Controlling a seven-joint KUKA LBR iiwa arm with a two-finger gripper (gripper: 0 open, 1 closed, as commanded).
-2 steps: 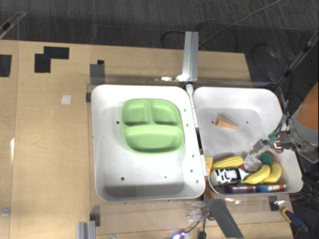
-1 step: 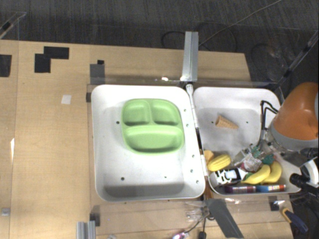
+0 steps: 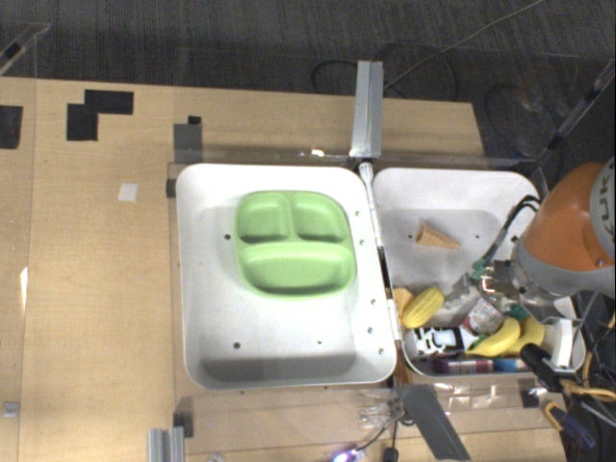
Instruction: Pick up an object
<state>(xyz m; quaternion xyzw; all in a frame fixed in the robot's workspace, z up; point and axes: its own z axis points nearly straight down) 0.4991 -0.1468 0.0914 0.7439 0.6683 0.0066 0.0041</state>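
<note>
Seemingly mid-attempt, the pincer (image 3: 484, 285) sits low among the clutter of the right bin (image 3: 462, 198), near a yellow banana (image 3: 502, 339), its opening and any hold too obscured to tell.

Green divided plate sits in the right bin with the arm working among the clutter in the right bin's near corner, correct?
Not quite. The camera view shows the green divided plate in the left bin, by itself. The rest holds: the arm is down over the clutter in the near corner of the right bin, by the yellow banana.
</note>
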